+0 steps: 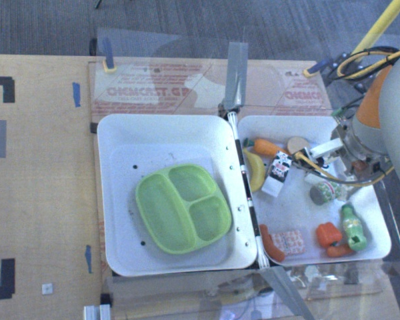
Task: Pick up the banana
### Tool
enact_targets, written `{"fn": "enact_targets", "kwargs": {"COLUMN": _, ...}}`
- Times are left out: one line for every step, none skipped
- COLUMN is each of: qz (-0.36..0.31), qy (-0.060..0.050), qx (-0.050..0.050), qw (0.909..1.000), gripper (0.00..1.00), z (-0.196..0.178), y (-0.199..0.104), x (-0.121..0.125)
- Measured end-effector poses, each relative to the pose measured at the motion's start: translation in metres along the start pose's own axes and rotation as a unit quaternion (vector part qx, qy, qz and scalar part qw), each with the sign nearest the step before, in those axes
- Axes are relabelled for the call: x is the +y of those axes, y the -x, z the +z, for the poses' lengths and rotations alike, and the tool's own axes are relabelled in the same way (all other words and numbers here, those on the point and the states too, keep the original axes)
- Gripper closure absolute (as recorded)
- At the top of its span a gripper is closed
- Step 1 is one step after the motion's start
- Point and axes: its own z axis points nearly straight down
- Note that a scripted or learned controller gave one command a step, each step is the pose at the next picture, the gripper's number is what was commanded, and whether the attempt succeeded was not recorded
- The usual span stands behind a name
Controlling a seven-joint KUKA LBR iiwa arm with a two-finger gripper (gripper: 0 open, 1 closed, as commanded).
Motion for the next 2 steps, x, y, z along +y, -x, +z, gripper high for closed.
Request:
{"fn": "enact_targets", "kwargs": {"qz": -0.023, "qy": 0.0, "qx": 0.0, "qw": 0.9997, "gripper": 0.0, "z": -0.078, "y": -0.038, "x": -0.028}}
{"fn": "enact_targets", "kwargs": {"qz": -0.033, "qy": -0.001, "qx": -0.001, "qw": 0.9995, "gripper": 0.0, "z": -0.067, "y": -0.049, "x": -0.069}}
